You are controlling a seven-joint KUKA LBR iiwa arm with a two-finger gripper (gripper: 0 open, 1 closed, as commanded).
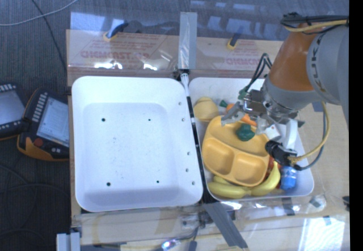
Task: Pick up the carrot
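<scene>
The right bin [306,184] is the crowded one, so every place here is told from it. The left bin [136,142] sits just beside it, touching along the middle edge, and its white floor has lots of open room.

Inside the right bin a big yellow tray [235,156] with cups in it lies tilted and fills most of the middle. It leaves only thin strips of white floor along the bin's far edge and right wall. A yellow banana [244,189] curves along the bin's near edge, tucked under the tray. A small blue thing [288,179] sits in the near right corner, close to the wall. A pale yellow round thing [205,109] rests in the far left corner, right by the middle edge.

The carrot [231,112] is a small orange piece near the far side of the bin, at the top rim of the yellow tray. A little green thing [245,133] lies on the tray just next to it.

The gripper [249,117] hangs low over the far half of the bin, right above the tray's top rim and very close to the carrot. I cannot tell if it is open or closed, or if it has hold of anything. The grey and orange arm [306,66] covers the bin's far right corner.
</scene>
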